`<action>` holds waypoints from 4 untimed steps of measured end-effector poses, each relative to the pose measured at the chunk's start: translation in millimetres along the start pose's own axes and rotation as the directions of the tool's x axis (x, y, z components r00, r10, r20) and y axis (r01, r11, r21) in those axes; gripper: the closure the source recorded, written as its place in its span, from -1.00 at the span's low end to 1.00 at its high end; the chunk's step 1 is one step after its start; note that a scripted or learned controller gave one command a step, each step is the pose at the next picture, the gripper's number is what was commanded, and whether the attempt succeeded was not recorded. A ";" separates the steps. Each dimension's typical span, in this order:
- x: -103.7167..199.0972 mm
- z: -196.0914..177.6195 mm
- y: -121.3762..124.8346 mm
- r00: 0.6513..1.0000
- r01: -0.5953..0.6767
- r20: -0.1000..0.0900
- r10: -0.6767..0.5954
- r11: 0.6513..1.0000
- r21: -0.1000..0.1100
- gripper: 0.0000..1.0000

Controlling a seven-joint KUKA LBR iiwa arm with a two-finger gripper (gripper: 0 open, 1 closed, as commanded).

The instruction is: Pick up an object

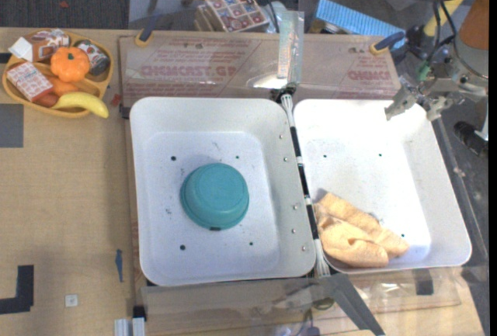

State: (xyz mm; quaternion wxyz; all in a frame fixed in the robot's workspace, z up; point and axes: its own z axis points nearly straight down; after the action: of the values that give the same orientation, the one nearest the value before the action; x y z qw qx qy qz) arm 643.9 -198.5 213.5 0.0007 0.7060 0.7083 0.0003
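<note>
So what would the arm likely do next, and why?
Probably swing the gripper inward and down toward the tan cloth-like object. The gripper sits high at the far right corner of the right bin, while that object lies at the bin's near edge, in the same bin. The teal bowl in the left bin is farther off.

Bench (62,195): two white bins (155,125) side by side, yellow fruit dish (15,86) far left, cardboard boxes (202,67) behind bins.
</note>
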 end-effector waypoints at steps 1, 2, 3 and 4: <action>23.0 19.9 -75.9 0.999 -0.051 0.000 0.051 0.999 0.001 -1.00; 39.2 126.2 -23.4 0.997 0.076 0.001 -0.076 0.997 -0.004 -1.00; 4.1 80.5 -6.6 0.985 -0.173 0.001 0.173 0.985 -0.001 -1.00; 34.4 -71.5 23.9 0.989 -0.148 0.001 0.148 0.989 -0.001 -1.00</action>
State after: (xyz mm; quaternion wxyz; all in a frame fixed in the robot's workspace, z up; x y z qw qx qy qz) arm 667.6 -163.9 285.0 0.0014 0.7565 0.6540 0.0000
